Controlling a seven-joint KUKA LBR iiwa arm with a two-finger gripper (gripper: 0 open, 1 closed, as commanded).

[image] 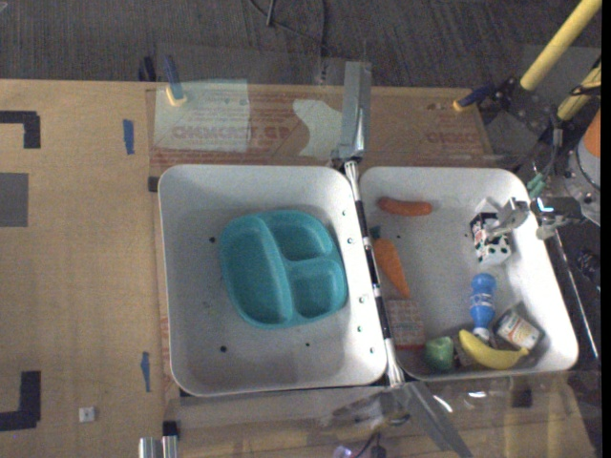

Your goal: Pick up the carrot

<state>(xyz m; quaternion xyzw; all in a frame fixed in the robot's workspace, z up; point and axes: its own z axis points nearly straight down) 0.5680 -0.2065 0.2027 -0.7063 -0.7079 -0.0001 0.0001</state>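
Carrot lies in right bin, by left wall, below sausage. Gripper hovers near right side, over black-and-white carton; finger state: cannot tell. Carrot well apart from it.

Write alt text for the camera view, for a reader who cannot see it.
A carrot lies by the left wall of the right white bin, apart from the robot's hand near the bin's upper right. The same bin holds a sausage, a banana, a green fruit, a bottle and a can; the left bin holds a teal divided plate.
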